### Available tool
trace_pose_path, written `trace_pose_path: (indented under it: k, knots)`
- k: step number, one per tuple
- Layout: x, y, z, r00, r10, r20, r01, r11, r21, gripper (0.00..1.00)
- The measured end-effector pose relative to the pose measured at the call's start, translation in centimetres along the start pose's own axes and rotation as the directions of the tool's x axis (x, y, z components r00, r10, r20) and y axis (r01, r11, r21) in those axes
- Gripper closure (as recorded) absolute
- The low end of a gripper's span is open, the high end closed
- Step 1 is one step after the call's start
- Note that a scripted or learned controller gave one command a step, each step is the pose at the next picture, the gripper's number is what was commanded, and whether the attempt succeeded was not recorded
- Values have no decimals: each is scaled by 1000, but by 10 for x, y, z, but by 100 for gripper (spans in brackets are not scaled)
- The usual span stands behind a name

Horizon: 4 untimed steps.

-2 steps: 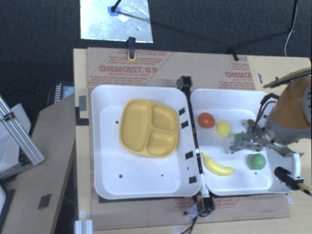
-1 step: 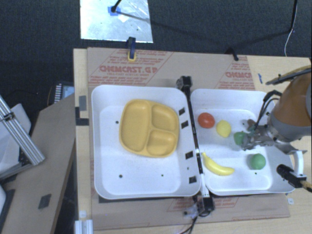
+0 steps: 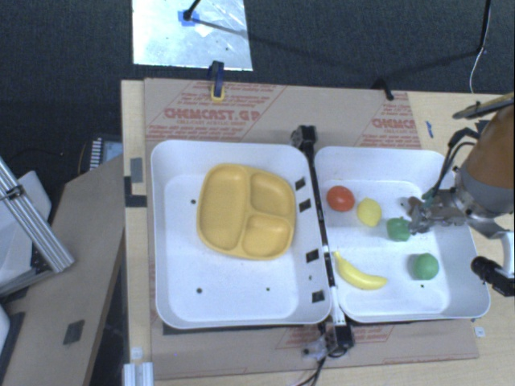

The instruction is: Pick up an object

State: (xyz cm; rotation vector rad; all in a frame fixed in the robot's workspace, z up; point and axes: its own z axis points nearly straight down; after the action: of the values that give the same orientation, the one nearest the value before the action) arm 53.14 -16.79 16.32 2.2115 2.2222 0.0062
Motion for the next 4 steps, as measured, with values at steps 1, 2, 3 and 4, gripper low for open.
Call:
trace_pose_path:
  k: [1,2,3,4]
  knots:
    - [1,13,-54,1000,-1,0,1,1000,0,100]
    - [1,14,-94,1000,-1,0,1,1000,1,100]
    - [57,0,-83,1000,-4,-4,4,1000,7,100]
    - [107,1,-71,1000,-5,-4,5,1000,5,100]
